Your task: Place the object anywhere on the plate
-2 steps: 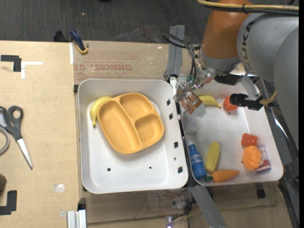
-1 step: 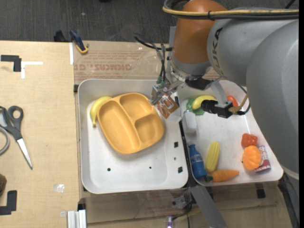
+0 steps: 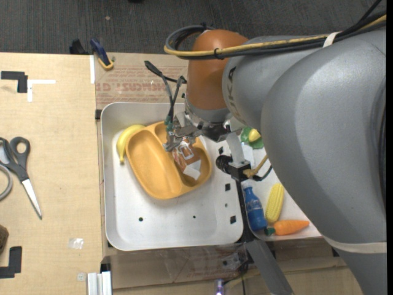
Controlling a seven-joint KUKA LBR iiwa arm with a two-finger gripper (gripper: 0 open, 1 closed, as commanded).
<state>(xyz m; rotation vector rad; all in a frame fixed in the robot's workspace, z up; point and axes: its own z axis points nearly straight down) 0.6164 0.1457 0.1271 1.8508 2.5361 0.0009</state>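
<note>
We are seeing, nearest the camera, a carrot [image 3: 290, 227], a corn cob [image 3: 274, 202] and a blue bottle [image 3: 253, 207] lying in the right bin [image 3: 310, 232]. Beyond them, our gripper [image 3: 182, 150] is hanging over the yellow plate [image 3: 150, 165] in the left bin [image 3: 166, 226], apparently clamping a small orange-brown object [image 3: 183, 157] just above the plate. A banana [image 3: 127, 139] is lying beside the plate's far rim.

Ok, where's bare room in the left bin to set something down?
The white bin floor is bare along its near edge, below the yellow plate, and in a strip down its left wall under the banana. The plate's left half is bare too. It is crowded around the tool at the plate's right rim.
</note>
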